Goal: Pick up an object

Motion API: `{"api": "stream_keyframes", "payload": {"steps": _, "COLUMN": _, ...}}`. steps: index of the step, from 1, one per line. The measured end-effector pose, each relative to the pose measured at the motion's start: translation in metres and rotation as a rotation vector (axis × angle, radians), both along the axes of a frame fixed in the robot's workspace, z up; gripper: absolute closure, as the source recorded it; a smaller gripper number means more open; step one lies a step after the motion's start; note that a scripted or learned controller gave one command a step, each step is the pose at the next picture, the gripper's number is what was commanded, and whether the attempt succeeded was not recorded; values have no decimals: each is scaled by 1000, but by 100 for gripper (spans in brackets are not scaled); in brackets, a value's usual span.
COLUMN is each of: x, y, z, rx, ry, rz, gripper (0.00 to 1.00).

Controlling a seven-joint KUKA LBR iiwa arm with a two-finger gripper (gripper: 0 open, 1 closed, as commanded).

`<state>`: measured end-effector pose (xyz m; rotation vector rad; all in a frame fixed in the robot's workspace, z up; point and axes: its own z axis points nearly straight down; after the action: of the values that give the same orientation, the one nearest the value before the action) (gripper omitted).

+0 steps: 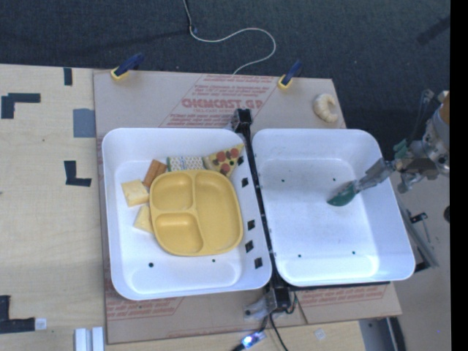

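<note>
Apparently our gripper point(409, 168) at frame right pinches a green spoon point(351, 189), dangling over the right bin point(365, 265).

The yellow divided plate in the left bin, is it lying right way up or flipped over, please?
Right way up: the yellow divided plate shows its three compartments facing the camera, resting flat in the left bin.

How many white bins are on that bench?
2. The left bin holds a yellow divided plate and small items; the right bin sits beside it, with a green object inside.
</note>
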<state>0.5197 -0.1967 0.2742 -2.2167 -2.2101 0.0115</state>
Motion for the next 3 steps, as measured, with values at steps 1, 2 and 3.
{"api": "stream_keyframes", "payload": {"steps": 1, "x": 2, "y": 0, "z": 6, "rx": -3, "ry": -12, "rz": 4, "gripper": 0}}
{"api": "stream_keyframes", "payload": {"steps": 2, "x": 0, "y": 3, "z": -37, "rx": -2, "ry": -8, "rz": 4, "gripper": 0}}
{"api": "stream_keyframes", "payload": {"steps": 3, "x": 2, "y": 0, "z": -82, "rx": -2, "ry": -8, "rz": 4, "gripper": 0}}
